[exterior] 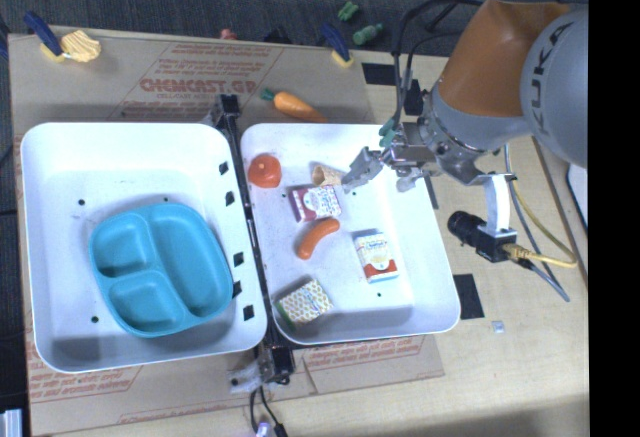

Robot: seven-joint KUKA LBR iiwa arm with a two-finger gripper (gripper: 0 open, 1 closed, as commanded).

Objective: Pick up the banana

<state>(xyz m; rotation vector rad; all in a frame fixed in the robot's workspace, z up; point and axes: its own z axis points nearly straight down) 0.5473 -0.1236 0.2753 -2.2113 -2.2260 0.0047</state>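
At far left, a yellow lump (82, 47) sits on the cardboard near a blue clip. We cannot say what it is. The left bin (50, 155) holds a blue divided tray (160, 267). Across the divide, the right bin (425, 300) carries the clutter: a red tomato (264, 170) at its far left, a red-and-white packet (315, 202), an orange sausage (317, 237), a small carton (375, 255) and a patterned box (304, 303) nearest us. A carrot (295, 105) lies outside on the table, beyond the bin's far rim.

The banana (325, 173) is, by our reading, the small pale-yellow piece in the far part of the right bin, touching the packet's far edge. It is too small to be sure. The claw (365, 168) hangs just to its right, low over the bin, with the arm (500, 55) reaching in behind it. Whether the claw is spread or pressed together we cannot tell, and nothing shows within it.

We judge this the approach — the grasp not yet made. The next move calls for a short shift left and down to straddle the piece without catching the packet.
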